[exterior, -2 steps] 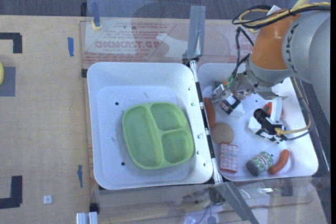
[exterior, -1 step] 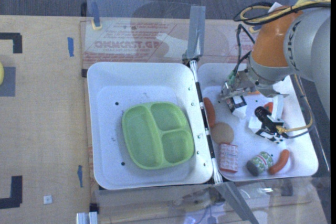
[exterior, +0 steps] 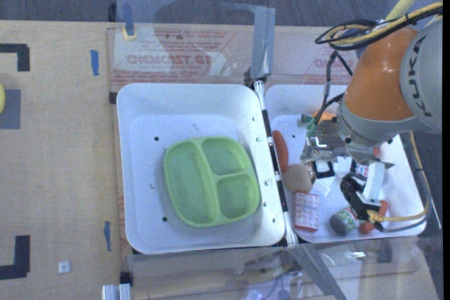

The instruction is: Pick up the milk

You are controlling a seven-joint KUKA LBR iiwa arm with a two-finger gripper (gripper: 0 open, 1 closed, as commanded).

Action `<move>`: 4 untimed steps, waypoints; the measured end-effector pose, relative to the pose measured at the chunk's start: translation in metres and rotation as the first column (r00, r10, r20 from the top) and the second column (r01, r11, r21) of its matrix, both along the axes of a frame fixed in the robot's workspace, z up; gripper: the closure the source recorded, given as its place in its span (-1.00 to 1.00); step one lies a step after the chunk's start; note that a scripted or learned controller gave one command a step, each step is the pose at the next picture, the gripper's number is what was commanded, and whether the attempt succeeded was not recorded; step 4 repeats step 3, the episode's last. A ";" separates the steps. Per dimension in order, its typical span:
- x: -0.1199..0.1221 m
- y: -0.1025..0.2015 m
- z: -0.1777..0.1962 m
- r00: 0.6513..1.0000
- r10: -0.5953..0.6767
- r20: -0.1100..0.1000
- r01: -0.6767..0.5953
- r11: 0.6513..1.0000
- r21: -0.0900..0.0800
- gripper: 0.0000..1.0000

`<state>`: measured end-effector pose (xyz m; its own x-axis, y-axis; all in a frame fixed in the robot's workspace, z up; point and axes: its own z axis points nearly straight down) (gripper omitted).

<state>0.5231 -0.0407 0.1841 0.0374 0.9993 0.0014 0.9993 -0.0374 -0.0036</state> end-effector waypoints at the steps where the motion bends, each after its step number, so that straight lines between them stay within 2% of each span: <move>1: -0.045 0.010 0.005 0.994 -0.109 -0.001 0.109 0.994 0.000 1.00; 2: -0.029 0.027 -0.001 0.955 -0.297 0.002 0.297 0.955 -0.002 1.00; 3: -0.044 0.046 0.048 0.986 0.164 0.004 -0.164 0.987 -0.002 1.00; 4: -0.044 0.046 0.048 0.986 0.164 0.004 -0.164 0.987 -0.002 1.00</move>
